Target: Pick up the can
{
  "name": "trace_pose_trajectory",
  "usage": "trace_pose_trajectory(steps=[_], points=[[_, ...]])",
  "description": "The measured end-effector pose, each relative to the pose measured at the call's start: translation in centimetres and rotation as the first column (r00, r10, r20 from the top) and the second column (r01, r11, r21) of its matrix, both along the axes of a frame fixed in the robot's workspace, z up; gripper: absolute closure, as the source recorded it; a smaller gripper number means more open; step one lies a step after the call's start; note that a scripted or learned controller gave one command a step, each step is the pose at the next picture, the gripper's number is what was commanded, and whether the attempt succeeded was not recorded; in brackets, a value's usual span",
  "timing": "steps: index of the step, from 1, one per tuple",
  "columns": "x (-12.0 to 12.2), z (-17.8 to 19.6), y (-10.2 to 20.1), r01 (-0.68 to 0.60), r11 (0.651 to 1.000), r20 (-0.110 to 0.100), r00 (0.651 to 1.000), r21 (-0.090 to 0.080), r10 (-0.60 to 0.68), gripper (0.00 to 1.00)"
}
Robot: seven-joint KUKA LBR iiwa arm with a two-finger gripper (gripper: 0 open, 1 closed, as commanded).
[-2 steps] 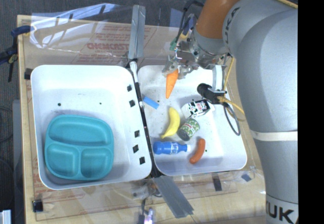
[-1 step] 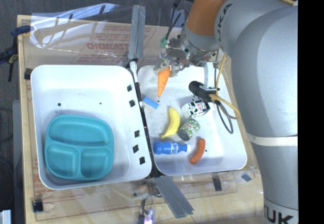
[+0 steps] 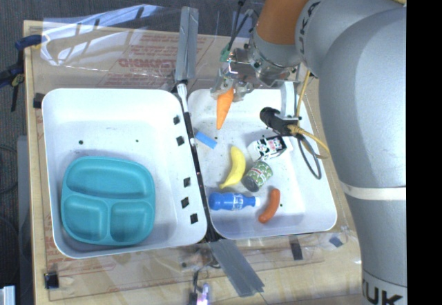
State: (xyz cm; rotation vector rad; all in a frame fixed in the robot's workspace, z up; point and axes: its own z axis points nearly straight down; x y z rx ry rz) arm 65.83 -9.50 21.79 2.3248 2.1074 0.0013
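Note:
The can [image 3: 257, 176] is small and green with a pale lid. It lies on its side in the right bin [image 3: 314, 210], just right of a banana [image 3: 235, 167]. My gripper [image 3: 230, 90] is at the far end of that bin, well above and behind the can. It is shut on the thick end of an orange carrot [image 3: 223, 110], which hangs point down from its fingers over the bin floor.
Around the can lie a black-and-white carton [image 3: 269, 147], a blue bottle [image 3: 231, 201], a red sausage [image 3: 269, 205] and a small blue block [image 3: 205, 139]. A teal divided tray [image 3: 107, 199] sits in the left bin [image 3: 103, 114]. The arm covers the right side.

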Motion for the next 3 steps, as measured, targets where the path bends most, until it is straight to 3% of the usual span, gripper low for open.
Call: trace_pose_trajectory(steps=[1,2,3], points=[[-0.1,-0.7,-1.3,-0.087,0.996,-0.004,0.996,0.002,0.087,1.0],[0.0,0.3,-1.2,-0.092,0.996,-0.003,0.996,0.001,0.092,1.0],[-1.6,-2.0,1.1,-0.128,0.992,-0.004,0.992,0.002,0.128,1.0]])
